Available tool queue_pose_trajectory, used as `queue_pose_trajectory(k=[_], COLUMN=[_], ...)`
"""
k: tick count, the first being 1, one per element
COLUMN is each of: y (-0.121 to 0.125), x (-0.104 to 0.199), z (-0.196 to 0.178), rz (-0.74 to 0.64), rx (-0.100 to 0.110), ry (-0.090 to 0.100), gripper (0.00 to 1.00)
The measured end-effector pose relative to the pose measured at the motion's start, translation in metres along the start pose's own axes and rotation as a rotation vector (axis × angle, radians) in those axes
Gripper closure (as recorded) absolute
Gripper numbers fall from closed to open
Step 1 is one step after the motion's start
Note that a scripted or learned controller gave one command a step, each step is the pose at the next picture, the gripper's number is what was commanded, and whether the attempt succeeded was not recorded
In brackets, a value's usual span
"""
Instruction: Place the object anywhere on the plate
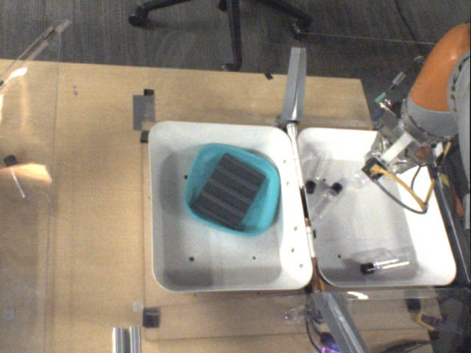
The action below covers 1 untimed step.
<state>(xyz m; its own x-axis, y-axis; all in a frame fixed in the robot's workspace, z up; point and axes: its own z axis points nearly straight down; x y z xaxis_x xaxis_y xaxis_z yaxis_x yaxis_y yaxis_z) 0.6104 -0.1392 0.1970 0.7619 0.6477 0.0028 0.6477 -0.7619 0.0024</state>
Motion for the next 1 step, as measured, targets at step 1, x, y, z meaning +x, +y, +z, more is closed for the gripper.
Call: queue_pose_trajectory(k=[1], y=[0.0], x=[0.0], z=[-0.0001], rz=[0.0], rx=[0.0], ry=[0.0], gripper=[0.0])
